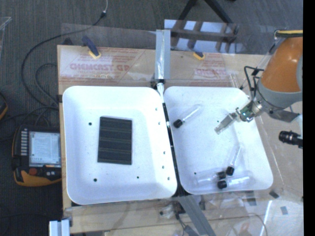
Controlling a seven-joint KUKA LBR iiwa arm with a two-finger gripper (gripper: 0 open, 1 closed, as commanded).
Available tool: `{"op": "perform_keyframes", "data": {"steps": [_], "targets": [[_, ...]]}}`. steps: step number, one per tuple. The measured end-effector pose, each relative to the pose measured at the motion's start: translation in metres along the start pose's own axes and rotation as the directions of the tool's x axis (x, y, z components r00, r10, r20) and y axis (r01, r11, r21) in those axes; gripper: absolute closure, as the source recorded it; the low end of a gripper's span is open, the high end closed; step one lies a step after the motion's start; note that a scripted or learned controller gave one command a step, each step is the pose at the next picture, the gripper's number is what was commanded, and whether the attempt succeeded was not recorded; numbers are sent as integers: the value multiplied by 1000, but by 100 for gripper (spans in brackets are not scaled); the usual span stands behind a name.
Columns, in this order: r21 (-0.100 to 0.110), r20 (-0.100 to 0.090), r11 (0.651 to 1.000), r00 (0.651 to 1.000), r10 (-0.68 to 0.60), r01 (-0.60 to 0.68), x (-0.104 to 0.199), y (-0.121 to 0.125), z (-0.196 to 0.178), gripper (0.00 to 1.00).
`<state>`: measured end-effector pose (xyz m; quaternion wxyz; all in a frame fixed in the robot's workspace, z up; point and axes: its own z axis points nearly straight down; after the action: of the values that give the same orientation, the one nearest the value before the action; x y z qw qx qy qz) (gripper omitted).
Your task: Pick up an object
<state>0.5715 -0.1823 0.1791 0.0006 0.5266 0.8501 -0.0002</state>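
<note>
I see the gripper [225, 123] hanging over the right bin [256, 151], toward its two o'clock corner, with the arm [283, 73] coming in from three o'clock. I cannot tell how its fingers stand. One clear tube with a black cap [186, 116] lies tilted at the bin's eleven o'clock, well apart from the gripper. A cluster of capped tubes [224, 176] rests near the six o'clock wall. The left bin [78, 102] holds a dark ridged slab [115, 140] at its centre.
</note>
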Motion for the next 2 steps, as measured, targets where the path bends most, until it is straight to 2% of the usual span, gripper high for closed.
{"op": "perform_keyframes", "data": {"steps": [1, 2], "targets": [[-1, 0, 999, 999, -33, 33, -58, 37, 84, 0], [-4, 2, 994, 994, -106, 106, -11, -71, 86, 0]]}}
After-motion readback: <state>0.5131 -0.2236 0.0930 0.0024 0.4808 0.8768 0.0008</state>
